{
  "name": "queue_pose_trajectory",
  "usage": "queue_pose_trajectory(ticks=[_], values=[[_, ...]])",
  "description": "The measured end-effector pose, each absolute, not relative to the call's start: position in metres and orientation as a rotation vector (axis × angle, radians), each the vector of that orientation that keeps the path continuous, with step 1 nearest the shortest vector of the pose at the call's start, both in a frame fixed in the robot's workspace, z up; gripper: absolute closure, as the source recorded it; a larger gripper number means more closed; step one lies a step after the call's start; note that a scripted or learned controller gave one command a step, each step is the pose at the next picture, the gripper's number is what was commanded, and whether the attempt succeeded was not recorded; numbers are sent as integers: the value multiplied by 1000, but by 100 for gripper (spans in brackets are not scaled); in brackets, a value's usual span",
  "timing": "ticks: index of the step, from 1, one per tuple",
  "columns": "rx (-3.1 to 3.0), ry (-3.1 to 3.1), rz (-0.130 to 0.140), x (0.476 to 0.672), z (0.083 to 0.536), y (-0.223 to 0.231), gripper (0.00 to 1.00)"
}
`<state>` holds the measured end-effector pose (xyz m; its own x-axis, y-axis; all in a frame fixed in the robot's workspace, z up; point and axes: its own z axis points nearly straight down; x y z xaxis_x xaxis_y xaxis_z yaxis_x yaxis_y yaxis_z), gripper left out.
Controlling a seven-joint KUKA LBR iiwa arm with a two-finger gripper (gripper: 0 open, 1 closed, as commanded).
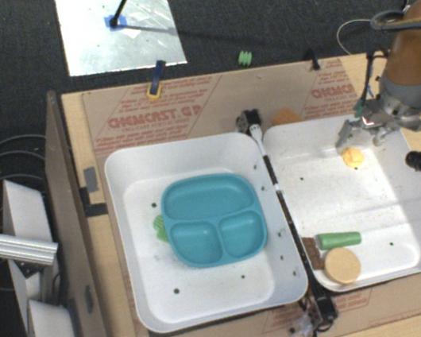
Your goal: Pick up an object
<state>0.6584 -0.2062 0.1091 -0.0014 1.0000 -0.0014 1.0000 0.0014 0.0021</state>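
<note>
- The scene is a bench (206, 96) of brown board on a dark floor, and it bears two shallow white bins side by side.
- The task's thing is most likely the small yellow object (353, 156). It lies in the far part of the right bin (379, 206), on the flat floor of it, well apart from the walls.
- I judge that it is the target because the gripper (361, 131) hangs just beside it, a little farther and to the right, while the other things are well apart from the tool.
- Whether the gripper is spread or clenched I cannot tell; nothing is seen inside it, and I cannot tell if it touches the yellow object.
- The arm (411, 68) comes in from the right, with the orange band above the wrist. It reaches over the far right corner of the bin, probably so that the tool can go down from above.
- In the near left corner of the same bin lie a green cylinder (338, 239) and a round tan disc (342, 265), just beside each other, with a small brown piece (312, 253) next to them.
- The left bin (142, 240) holds a teal divided plate (214, 218) in its middle. A small green thing (160, 227) shows at the plate's left edge.
- The plate looks too wide for two fingers, so the small loose object is the easier choice.
</note>
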Motion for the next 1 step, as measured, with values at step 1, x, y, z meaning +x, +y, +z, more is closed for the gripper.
queue_pose_trajectory(ticks=[1], values=[[2218,2223,-1,656,84,-206,0]])
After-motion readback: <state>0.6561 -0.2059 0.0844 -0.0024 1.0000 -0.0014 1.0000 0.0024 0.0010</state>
